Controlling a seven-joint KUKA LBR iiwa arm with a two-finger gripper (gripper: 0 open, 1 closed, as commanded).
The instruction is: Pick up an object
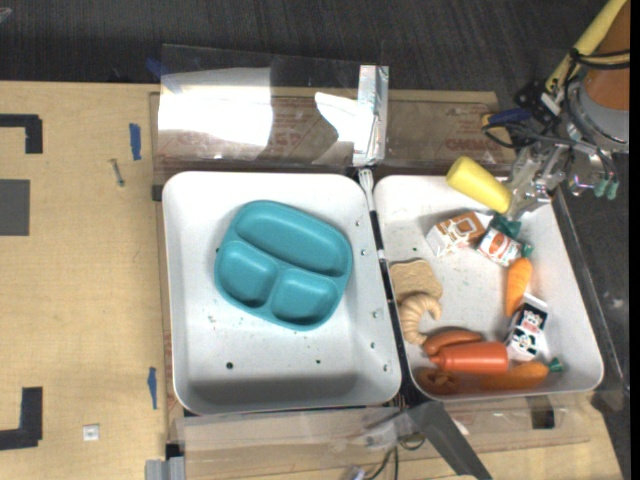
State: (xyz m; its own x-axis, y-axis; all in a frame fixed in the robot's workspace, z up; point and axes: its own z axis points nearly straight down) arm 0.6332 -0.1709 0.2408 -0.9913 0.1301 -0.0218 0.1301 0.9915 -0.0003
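Teal plastic fills much of the left bin (190, 268): a divided tray (283, 262) with three compartments lies slightly askew near its middle. The right bin (580, 298) holds the clutter. A yellow cylinder-like toy (478, 184) lies at its upper edge, with the tool (528, 190) just beside its right end, reaching in from the right under the arm (600, 78); whether the fingers are spread or closed cannot be told, and nothing shows between them. Just below the tool lie a small brown-and-white carton (457, 234) and a red-and-white packet (498, 248), close together. An orange carrot (516, 282) runs down the right side, with a black-and-white carton (527, 330) beneath it. A tan croissant (416, 290) sits against the bin's left wall. Along the lower edge a sausage (452, 340), a red hot dog (478, 358) and a second carrot (500, 376) crowd together, touching. Brown cardboard covers the surface (70, 268) to the left of the bins.
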